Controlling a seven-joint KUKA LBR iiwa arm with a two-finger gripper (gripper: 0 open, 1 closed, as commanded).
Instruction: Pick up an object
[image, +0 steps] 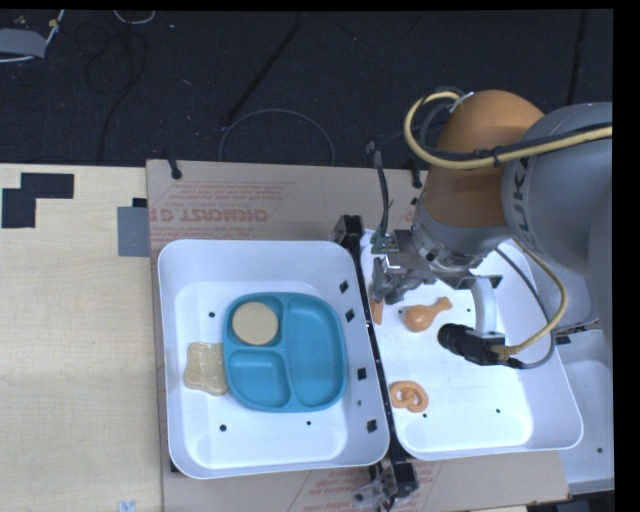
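Hovering claw: the claw (392, 285) hangs low over the upper left corner of the right bin (545, 425), close against the divider between the two bins; whether it is open, closed or gripping anything I cannot tell, as the wrist housing hides its tips.
Nearest thing: a drumstick toy (426, 315) lies just beside the claw, toward the right and a little below, flat on the bin floor and apart from the claw; judged the likeliest target for the pick.
Second candidate: a pretzel toy (408, 396) lies farther down the same bin, near the divider, well apart from the claw.
Arm: the grey arm (565, 190) with its orange band reaches in from the right and covers the far side of the right bin; a black fitting (470, 343) with a yellow hose hangs below the wrist.
Left bin: the left bin (190, 265) holds a blue divided plate (315, 350) with a round cracker (254, 322) in its upper left compartment; a pale bread piece (205, 367) lies touching the plate's left edge.
Why so placed: loose, scattered things look set out as grasp targets, not arranged.
Worktop: the light wooden worktop (70, 350) carries a cardboard sheet (250, 200) under both bins.
Room: dark floor (200, 80) with cables behind.
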